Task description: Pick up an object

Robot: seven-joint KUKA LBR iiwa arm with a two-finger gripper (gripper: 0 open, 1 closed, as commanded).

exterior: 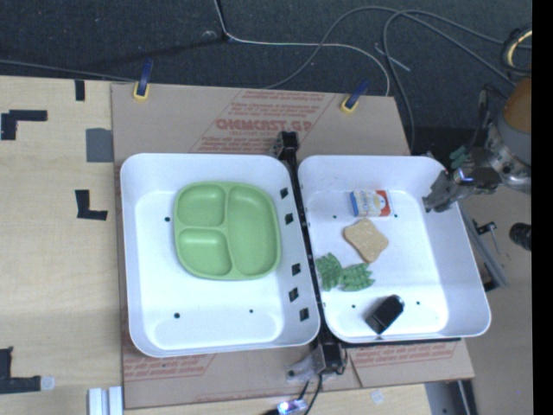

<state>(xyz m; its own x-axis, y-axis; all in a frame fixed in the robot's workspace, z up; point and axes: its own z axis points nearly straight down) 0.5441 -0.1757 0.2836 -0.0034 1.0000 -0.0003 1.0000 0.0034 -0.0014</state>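
You've got a light wood bench (pixel 52 258) with a brown cardboard sheet (pixel 251 119) under two white bins, dark carpet and loose cables behind. The left bin (pixel 147 318) holds a green divided plate (pixel 228 230). The right bin (pixel 458 309) has a black object (pixel 384 313), green leafy piece (pixel 344 273), tan bread-like chunk (pixel 366 239) and small blue-red packet (pixel 370 202). The gripper (pixel 439 195) sits over the right bin's far right rim, well apart from all four; can't tell how its jaws stand, and there's nothing visibly in them.
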